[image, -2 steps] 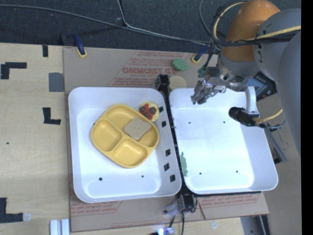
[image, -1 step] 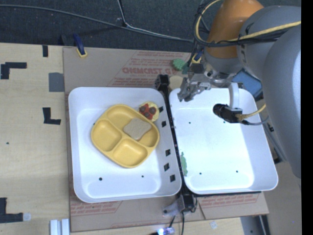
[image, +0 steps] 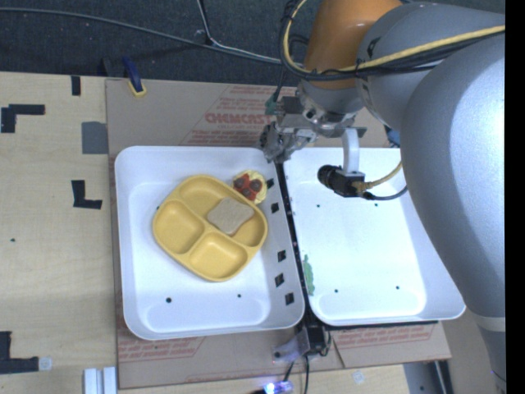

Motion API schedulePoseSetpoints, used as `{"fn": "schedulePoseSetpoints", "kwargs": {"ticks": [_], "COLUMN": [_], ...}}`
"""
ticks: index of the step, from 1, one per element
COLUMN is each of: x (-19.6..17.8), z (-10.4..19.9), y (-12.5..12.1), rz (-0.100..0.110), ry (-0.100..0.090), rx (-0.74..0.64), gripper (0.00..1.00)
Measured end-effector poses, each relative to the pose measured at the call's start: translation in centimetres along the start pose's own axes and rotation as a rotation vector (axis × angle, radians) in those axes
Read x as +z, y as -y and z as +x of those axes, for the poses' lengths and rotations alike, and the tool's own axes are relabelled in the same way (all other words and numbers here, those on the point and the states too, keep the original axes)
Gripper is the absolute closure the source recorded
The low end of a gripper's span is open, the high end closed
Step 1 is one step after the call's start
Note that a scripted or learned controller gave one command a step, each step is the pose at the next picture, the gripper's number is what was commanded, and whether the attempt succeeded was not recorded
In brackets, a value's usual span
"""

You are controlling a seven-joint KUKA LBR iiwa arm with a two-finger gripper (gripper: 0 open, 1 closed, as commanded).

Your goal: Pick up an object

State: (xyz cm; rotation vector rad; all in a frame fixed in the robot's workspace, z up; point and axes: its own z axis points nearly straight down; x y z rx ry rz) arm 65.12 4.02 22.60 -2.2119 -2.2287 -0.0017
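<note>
Lying in the left bin (image: 131,220) toward its far right corner, the yellow divided tray (image: 193,236) looks light, stiff and slick, best pinched at its rim, while whether the gripper (image: 283,142) is clenched cannot be told.

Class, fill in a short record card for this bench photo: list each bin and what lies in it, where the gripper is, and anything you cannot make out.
left bin: holds a yellow divided plate
plate contents: a tan square piece in one compartment
beside plate: small red and dark item at the plate's upper right edge, kind unclear
right bin: small green scrap by its left wall
gripper: above the far end of the wall between the bins
finger state: hidden, cannot tell
arm: reaches in from the right
</note>
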Motion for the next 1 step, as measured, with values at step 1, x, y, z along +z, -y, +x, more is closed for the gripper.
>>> {"fn": "schedulePoseSetpoints", "kwargs": {"ticks": [1], "x": [0.73], "z": [5.85], "y": [-1.38], "rz": [0.001], "ry": [0.000], "rx": [0.001], "gripper": [1.00]}}
